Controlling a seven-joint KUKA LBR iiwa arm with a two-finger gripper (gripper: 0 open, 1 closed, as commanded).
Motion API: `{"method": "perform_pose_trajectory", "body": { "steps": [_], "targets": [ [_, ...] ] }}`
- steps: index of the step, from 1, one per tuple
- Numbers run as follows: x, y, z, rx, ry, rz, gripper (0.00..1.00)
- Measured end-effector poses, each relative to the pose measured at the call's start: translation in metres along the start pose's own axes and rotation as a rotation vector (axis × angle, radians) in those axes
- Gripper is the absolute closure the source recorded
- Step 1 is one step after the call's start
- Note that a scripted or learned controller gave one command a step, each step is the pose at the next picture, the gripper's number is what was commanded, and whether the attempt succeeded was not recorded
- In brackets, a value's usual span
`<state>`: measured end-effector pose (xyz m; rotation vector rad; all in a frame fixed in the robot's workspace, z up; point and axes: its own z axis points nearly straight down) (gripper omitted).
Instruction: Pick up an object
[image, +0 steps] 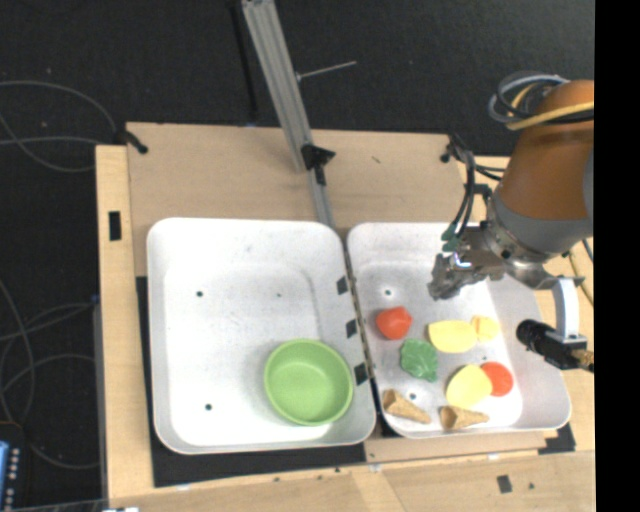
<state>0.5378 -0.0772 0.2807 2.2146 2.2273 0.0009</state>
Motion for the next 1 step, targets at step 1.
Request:
{"method": "perform_pose_trajectory", "body": {
  "steps": [1],
  "targets": [
    [0.0519, -0.0056, -0.0012, 0.000, 0.001, -0.002, 1.00]
  ]
}}
